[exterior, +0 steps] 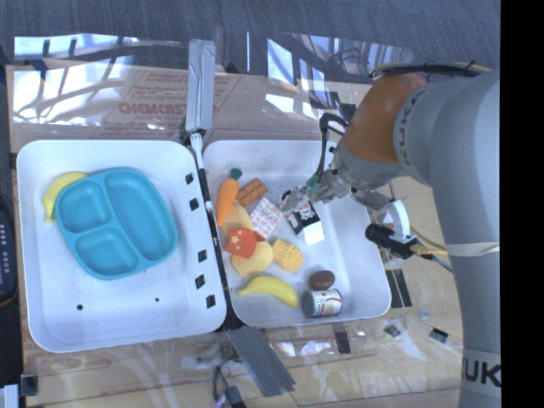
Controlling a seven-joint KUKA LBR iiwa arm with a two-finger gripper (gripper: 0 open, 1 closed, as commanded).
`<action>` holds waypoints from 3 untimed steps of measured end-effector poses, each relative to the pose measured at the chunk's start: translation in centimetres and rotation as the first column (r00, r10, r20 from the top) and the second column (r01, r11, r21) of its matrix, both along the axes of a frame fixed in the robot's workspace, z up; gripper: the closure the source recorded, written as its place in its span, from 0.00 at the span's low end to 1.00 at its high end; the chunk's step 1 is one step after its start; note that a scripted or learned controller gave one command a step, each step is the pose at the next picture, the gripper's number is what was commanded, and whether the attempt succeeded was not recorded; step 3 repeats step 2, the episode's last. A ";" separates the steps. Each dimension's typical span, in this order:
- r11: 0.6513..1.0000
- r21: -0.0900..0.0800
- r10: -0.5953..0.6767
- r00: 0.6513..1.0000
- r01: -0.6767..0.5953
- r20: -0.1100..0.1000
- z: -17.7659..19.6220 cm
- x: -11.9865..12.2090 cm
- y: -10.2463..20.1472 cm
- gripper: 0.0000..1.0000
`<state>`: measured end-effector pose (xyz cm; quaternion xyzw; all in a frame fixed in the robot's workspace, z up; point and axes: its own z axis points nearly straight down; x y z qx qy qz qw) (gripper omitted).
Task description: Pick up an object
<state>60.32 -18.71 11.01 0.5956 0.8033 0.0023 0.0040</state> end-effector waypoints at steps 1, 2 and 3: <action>0.965 0.000 -0.264 0.965 0.264 -0.002 -1.3 0.6 0.2 1.00; 0.902 0.003 -0.431 0.902 0.431 -0.004 10.7 -2.9 6.2 1.00; 0.902 0.003 -0.431 0.902 0.431 -0.004 10.7 -2.9 6.2 1.00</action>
